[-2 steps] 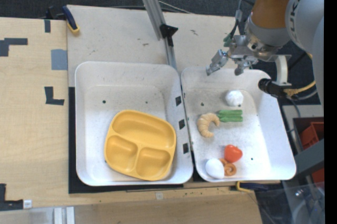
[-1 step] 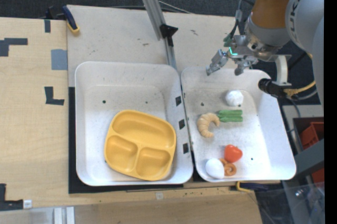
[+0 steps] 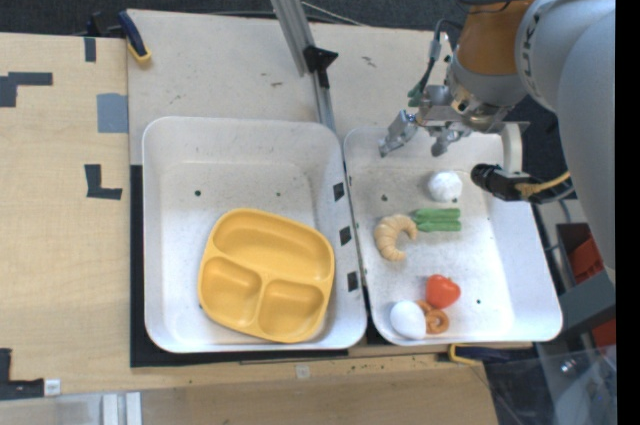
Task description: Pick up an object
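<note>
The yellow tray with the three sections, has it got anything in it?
Empty. The yellow tray lies flat in the left bin, and all its sections show bare yellow. The small items lie in the right bin.

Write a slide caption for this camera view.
Gripper open above the right bin of small toy foods; yellow divided tray in the left bin.

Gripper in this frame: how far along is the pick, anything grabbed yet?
Nothing looks done yet. The gripper is open and bare, poised over the far end of the right bin. The white ball, green piece, croissant, red piece and white egg all lie in that bin. The descent, the grasp and the lift are all left.
</note>
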You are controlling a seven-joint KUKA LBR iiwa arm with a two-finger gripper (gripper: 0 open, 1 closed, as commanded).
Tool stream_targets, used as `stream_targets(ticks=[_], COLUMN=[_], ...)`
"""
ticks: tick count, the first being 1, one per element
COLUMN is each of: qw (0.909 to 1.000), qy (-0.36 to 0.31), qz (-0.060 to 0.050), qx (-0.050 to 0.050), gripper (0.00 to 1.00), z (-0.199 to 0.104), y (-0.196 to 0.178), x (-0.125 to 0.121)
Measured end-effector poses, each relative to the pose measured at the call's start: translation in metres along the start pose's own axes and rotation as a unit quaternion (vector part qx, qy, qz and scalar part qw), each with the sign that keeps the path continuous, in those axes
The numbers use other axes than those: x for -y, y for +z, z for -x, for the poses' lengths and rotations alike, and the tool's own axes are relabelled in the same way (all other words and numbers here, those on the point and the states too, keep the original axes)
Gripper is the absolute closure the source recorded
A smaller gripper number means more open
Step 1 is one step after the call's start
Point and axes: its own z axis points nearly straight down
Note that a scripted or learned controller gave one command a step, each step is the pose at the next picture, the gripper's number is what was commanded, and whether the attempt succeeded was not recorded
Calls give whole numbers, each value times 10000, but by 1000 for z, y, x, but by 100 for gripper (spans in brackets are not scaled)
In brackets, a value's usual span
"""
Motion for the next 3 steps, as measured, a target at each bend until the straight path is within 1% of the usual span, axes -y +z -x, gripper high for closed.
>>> stream_targets(ticks=[1, 2, 3], qw=[10000, 10000, 10000], qy=[2, -2, -9], qz=[-7, 26, 22], qx=[0, 6, 2], gripper=[0, 0, 100], z=[1, 0, -1], y=[65, 102, 91], x=[1, 1, 1])
